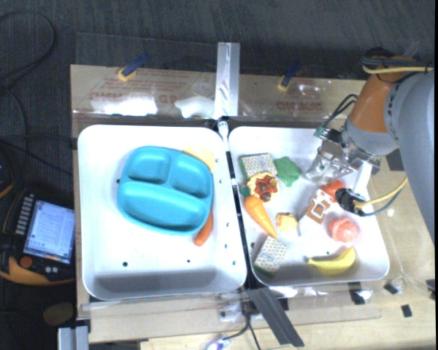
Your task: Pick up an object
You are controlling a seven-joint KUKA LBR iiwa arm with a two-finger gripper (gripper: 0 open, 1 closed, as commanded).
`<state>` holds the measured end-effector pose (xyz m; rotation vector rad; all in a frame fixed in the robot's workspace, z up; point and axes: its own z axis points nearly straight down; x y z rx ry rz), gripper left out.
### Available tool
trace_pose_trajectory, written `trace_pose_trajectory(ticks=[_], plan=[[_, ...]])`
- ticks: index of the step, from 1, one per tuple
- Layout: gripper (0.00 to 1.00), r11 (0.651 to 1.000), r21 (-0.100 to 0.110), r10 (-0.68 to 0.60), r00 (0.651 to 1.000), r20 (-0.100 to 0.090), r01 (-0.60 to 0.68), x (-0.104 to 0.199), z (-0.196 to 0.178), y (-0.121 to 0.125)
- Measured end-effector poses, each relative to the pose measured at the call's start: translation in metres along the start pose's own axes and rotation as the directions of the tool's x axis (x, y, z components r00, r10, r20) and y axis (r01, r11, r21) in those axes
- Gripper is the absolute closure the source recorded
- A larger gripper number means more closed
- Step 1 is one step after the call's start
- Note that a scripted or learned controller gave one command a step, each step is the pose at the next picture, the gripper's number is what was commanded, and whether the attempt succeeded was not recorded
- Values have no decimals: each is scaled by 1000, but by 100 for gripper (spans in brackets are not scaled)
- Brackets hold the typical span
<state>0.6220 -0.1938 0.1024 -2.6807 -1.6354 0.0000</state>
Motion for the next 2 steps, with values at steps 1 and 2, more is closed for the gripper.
trace_pose_trajectory(ticks=[1,2], plan=[[100,990,-15,142,990,-4,-142,-58,11,-72],[100,939,-20,343,939,-10,-343,-52,10,-112]])
